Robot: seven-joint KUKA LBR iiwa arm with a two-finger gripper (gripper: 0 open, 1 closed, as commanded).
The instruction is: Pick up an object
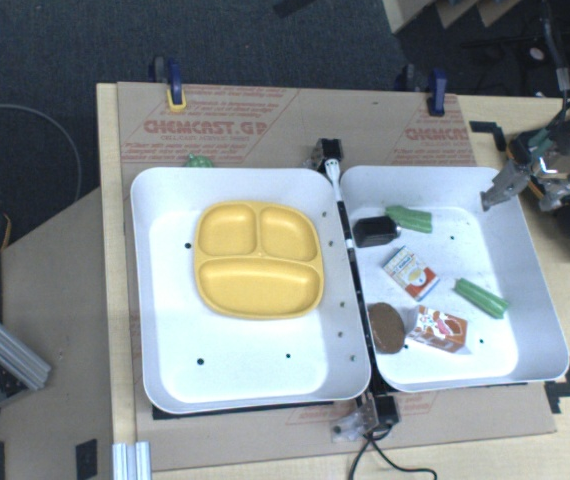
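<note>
The right bin [525, 268] holds several small objects. A green piece [408, 218] lies at the back beside a black block [374, 231]. A red and white carton [410, 273] is in the middle, with a second green piece [480, 297] to its right. At the front sit a brown round piece [386, 326] and a red and white packet [439, 329]. My gripper [513, 180] hangs over the bin's back right corner, above the rim and apart from all the objects, with nothing seen in it.
A yellow divided plate [260, 258] lies in the left bin [165, 298]. Two clamps [174, 83] hold the cardboard sheet at the back. A black bracket [328, 154] sits between the bins at the back. Cables and gear crowd the far right.
</note>
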